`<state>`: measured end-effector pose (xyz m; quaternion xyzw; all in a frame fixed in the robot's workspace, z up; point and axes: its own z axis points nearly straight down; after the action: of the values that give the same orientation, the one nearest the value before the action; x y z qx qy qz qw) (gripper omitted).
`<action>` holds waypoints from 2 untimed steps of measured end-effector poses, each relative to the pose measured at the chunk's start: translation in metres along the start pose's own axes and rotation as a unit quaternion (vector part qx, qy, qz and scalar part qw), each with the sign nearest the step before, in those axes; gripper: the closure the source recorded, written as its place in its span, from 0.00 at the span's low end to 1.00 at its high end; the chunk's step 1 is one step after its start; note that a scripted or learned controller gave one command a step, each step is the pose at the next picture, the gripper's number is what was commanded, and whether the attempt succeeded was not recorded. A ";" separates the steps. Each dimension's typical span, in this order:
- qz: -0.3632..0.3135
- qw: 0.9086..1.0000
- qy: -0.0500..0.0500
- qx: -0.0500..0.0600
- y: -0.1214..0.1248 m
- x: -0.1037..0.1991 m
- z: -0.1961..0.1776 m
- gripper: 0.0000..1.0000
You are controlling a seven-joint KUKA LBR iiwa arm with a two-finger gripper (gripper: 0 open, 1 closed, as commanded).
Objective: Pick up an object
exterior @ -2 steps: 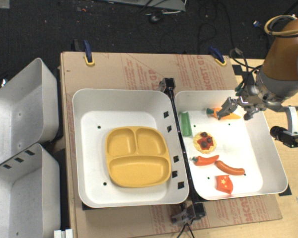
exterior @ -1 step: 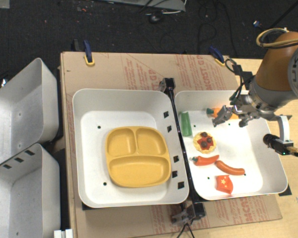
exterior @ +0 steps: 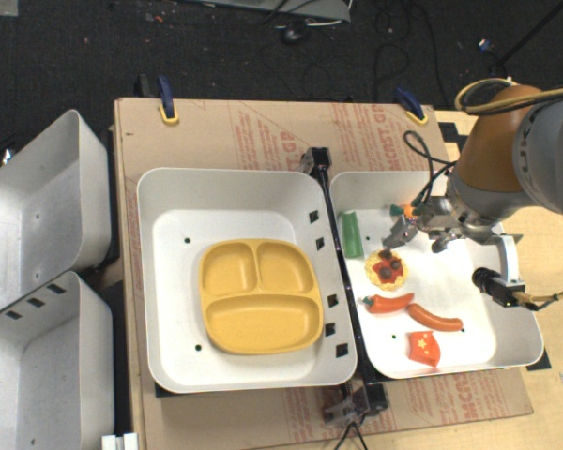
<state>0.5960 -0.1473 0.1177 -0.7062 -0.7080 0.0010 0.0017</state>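
- Right bin: holds the toy food; descend vertically, clear of its walls.
- Gripper: fingers spread open, holding nothing, just above the tart.
- Fruit tart: nearest target; straddle it evenly before closing.

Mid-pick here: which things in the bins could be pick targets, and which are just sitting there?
Pick candidates, right bin:
green block
fruit tart
red chili
sausage
red piece
gripper above the tart

Lying about:
yellow divided plate, left bin
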 end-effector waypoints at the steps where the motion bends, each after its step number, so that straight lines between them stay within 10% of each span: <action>1: 0.001 1.000 0.000 -0.002 0.000 0.000 0.026 0.00; 2: 0.002 1.000 -0.001 -0.003 0.001 0.000 0.015 1.00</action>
<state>0.5968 -0.1470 0.1030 -0.7073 -0.7069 -0.0004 -0.0012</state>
